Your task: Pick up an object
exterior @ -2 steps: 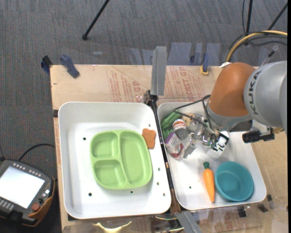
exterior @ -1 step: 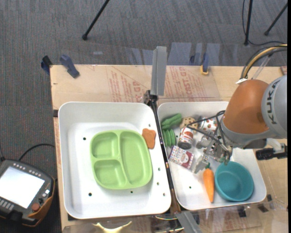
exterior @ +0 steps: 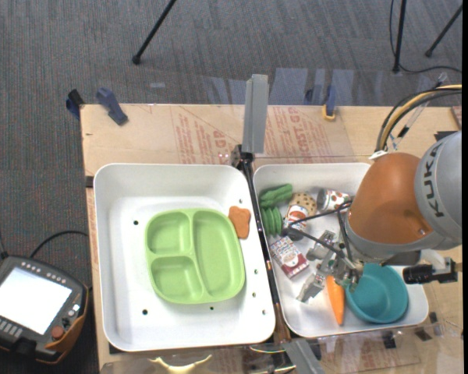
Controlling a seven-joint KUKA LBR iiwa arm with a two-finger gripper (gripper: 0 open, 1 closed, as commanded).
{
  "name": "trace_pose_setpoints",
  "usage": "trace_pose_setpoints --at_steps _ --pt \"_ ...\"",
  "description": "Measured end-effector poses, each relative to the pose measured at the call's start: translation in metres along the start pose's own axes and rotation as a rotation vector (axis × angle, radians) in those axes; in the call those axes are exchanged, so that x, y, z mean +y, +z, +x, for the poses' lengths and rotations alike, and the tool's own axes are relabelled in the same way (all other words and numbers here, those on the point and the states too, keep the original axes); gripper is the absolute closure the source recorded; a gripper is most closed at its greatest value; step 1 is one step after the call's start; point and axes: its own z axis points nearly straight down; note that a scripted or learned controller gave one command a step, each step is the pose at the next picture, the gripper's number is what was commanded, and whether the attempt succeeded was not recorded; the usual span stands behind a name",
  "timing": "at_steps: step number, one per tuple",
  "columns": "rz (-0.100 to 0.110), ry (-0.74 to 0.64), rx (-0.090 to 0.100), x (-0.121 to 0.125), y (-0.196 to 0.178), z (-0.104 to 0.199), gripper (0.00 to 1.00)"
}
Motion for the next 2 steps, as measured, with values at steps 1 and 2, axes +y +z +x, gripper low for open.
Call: trace_pose_setpoints --at_steps 1,2 --pt "0.000 -0.003 0.000 0.001 -0.010 0.000 1.00" --pt "-0.004 0.021 -0.008 0.051 -0.099 0.056 1.00"
